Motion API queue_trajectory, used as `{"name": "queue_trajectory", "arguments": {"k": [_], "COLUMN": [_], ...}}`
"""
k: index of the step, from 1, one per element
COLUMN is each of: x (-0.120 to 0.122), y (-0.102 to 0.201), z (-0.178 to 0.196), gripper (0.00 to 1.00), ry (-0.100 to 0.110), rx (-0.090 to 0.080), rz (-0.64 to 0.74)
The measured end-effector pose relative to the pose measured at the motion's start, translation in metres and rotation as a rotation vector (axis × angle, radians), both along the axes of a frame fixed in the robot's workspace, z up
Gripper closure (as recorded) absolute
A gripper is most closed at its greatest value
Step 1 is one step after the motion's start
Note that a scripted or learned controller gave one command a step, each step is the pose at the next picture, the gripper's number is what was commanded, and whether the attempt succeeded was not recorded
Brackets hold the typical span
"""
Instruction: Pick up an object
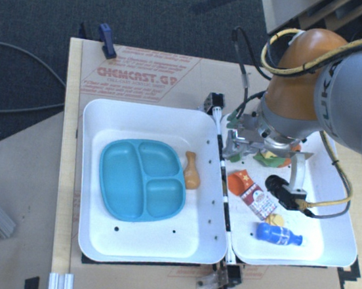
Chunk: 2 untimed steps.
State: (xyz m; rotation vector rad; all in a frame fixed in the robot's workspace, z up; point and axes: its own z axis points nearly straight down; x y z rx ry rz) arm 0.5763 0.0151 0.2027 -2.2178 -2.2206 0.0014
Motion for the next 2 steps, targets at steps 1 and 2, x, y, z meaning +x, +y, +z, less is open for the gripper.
{"name": "queue_trajectory", "arguments": {"k": [1,2], "x": [0.031,-0.006], "y": [-0.007,0.005], "z": [-0.006,0.013], "gripper": [1.0,1.0], "ry": [-0.004,0.0], "rx": [-0.002,0.0], "rz": [0.0,0.0]}}
